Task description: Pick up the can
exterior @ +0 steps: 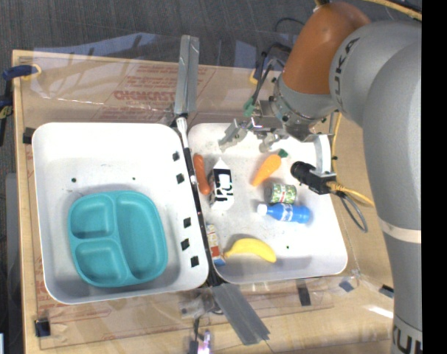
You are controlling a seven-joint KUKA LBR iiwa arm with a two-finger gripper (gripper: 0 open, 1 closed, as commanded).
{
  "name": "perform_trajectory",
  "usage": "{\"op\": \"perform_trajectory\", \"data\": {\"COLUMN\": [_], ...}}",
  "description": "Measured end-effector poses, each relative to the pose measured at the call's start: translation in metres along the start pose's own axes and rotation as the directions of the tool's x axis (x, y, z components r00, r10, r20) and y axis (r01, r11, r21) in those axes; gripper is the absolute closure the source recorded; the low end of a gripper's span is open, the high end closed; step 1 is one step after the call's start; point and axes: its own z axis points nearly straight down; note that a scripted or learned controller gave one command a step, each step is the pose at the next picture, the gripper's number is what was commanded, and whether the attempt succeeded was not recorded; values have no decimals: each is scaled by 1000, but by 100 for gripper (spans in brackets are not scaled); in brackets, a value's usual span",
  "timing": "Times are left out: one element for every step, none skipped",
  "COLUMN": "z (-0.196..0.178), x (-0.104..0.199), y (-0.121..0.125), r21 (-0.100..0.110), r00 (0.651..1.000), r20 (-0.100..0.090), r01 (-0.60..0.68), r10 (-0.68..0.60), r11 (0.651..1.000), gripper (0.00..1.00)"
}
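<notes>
Hovering over the right bin's (334,253) far end, the gripper (254,129) has its fingers apart and holds nothing, probably poised to drop. The can (284,192) lies mid-bin, just beside the carrot (265,169) and bottle (286,213), with a banana (249,249) nearer. The left bin (50,146) holds a teal tray (117,236).

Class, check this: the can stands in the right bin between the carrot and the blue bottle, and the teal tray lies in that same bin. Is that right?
Not quite. The camera view shows the can in the right bin, between the carrot and the blue bottle, but the teal tray lies in the left bin, not the same one.
</notes>
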Motion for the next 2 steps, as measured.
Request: {"op": "perform_trajectory", "data": {"z": [-39, -81], "x": [-53, -90], "y": [-38, -68], "r21": [-4, -4], "r00": [1000, 1000], "r20": [1, 1], "r01": [9, 2], "r10": [-9, -2], "r11": [1000, 1000], "gripper": [0, 0]}}
